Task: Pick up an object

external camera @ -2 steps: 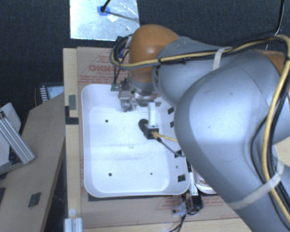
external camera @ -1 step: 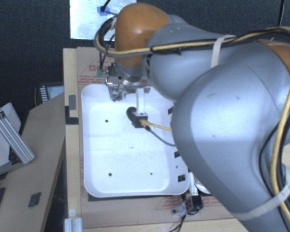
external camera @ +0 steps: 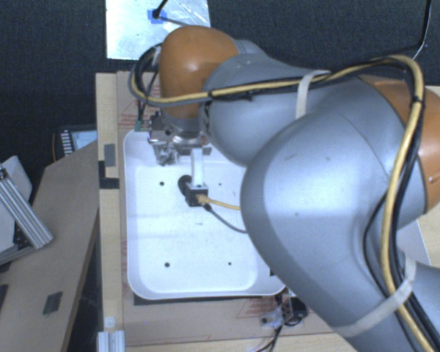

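Note:
My gripper [external camera: 164,151] hangs over the far left corner of the left white bin [external camera: 177,249], just inside its back wall. The orange band of the wrist [external camera: 192,63] sits directly above it. No object shows between the fingers, which are small and partly covered by the wrist. On the bin floor I can see a few small dark dots. The big grey arm [external camera: 330,196] crosses the picture from the right, hiding the right bin and the right part of the left bin.
The bins rest on a pale wooden bench [external camera: 110,218]. An aluminium rail [external camera: 15,204] leans at the far left. A silvery sheet [external camera: 158,17] lies behind the bench. Loose wires and a connector [external camera: 286,314] sit by the bin's front edge.

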{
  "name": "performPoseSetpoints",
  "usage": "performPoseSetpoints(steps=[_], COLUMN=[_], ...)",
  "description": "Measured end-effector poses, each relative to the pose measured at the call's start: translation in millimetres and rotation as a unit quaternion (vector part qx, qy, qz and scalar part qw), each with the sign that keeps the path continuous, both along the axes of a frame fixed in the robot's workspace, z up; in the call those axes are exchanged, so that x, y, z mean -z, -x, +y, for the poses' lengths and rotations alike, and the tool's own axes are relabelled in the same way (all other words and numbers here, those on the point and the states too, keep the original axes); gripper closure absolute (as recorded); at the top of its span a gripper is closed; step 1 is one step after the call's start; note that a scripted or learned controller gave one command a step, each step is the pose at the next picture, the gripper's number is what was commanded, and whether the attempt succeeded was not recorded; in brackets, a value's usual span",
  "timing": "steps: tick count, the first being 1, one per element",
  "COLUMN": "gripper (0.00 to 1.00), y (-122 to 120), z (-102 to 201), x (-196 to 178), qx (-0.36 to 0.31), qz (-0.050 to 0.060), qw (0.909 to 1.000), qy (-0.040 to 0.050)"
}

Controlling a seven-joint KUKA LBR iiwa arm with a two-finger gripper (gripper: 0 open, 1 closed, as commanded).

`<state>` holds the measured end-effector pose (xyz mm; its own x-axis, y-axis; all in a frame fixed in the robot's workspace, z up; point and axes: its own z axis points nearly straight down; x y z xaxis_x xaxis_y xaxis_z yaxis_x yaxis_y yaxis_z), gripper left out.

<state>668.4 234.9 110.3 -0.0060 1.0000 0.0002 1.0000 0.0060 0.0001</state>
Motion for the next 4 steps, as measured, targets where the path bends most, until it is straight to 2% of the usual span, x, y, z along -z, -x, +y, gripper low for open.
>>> performPoseSetpoints(steps=[1,2,3,4], gripper=[1.0,1.0,1.0,1.0], y=[-3,55,91,92], z=[-34,2,-17,0], x=[-161,-148,-27,-40], qx=[0.003,-0.001,0.003,0.001], qz=[-0.009,0.001,0.005,0.0], qw=[0.9999,1.0,1.0,1.0], qy=[-0.0021,-0.0003,0.0016,-0.0005])
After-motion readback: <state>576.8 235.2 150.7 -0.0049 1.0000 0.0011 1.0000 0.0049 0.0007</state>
